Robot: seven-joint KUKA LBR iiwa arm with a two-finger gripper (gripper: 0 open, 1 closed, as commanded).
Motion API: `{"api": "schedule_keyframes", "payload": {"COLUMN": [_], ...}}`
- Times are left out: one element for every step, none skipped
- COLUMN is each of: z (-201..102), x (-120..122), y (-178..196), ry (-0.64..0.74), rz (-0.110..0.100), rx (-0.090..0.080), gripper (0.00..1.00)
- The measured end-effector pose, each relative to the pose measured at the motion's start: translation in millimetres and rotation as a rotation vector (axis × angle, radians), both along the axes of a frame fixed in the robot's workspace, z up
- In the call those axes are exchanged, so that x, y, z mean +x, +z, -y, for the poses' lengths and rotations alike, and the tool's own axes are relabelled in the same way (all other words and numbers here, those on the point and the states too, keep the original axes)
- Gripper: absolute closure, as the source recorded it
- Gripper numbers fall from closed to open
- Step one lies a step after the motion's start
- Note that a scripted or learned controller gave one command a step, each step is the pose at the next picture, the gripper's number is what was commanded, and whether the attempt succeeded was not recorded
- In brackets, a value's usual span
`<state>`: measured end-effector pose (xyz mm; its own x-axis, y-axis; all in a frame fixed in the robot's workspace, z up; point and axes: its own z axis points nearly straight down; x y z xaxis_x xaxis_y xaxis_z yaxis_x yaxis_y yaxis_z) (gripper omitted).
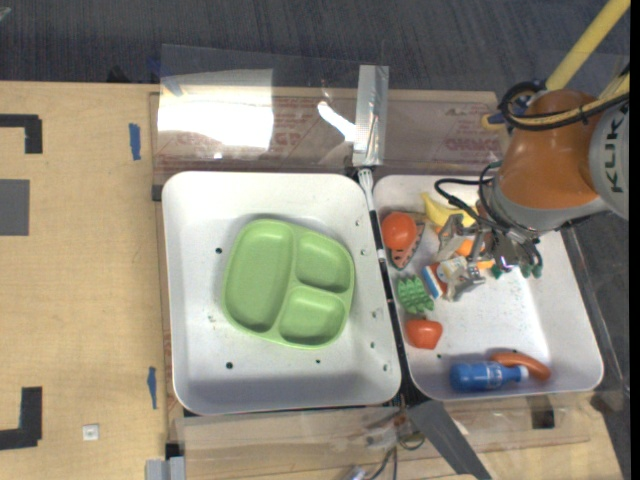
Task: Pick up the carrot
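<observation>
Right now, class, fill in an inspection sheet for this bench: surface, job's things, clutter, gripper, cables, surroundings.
Surface: two white bins; left bin holds a green divided plate; right bin holds the toys.
Job's things: carrot lies at the right bin's near edge, touching a blue bottle.
Clutter: two orange-red round toys, a green ridged piece, a yellow piece.
Gripper: gripper low over the right bin's middle, away from the carrot.
Cables: black cables loop on the wrist.
Surroundings: wooden bench, clear plastic sheet behind the bins.

The grey arm with its orange band (545, 158) reaches in from the frame's upper right — its two-finger metal gripper (462, 268) pointing down-left, right of centre.
</observation>
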<state>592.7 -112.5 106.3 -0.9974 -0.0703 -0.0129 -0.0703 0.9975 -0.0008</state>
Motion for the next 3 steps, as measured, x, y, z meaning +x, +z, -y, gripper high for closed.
{"api": "schedule_keyframes", "payload": {"z": [-26.6, 22.5, 22.2], "x": [33.5, -36.4, 16.5], "y": [133.0, 15.5, -11.0], "ry": [0.043, 0.165, -0.215], "rz": [0.004, -0.017, -0.004], "rx": [-0.001, 0.001, 0.002], "gripper": [1.0, 1.0, 1.0]}}
